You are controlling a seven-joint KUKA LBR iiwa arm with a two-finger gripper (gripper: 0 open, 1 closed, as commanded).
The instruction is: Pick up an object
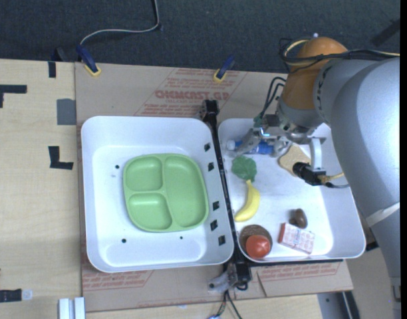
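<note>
The right bin [343, 234] holds several items. A green broccoli floret [244, 168] lies near its left wall, with a yellow banana [249, 203] just below it. At the front sit a red tomato [258, 246] on a brown round piece, a red and white box [296, 238] and a small brown lump [297, 217]. A blue and white object [251, 145] lies at the back left. My gripper [265, 137] is low over the bin's back, right beside or on that blue and white object. A tan flat piece [291, 157] lies next to the gripper, partly hidden.
The left bin [100, 178] holds a green divided plate [165, 192]. A black divider with clips [217, 178] runs between the bins. The grey arm [363, 131] covers the right bin's back right corner. Cardboard and a cable lie beyond the bins.
</note>
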